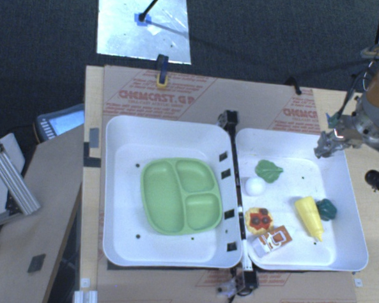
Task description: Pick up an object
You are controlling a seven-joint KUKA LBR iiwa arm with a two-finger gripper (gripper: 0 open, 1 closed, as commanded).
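The gripper (pixel 324 148) is seen over the right bin's (pixel 350 189) far right corner, its grip state not discernible, while the yellow corn-like piece (pixel 309 216) is found nearer the camera, just leftward, long axis running toward the near rim.

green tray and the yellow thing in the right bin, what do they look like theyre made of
Green tray: probably moulded plastic, one even pale green with a soft sheen and rounded compartment walls. Yellow thing: likely plastic or rubber toy food, smooth and uniformly coloured; too small to tell which.
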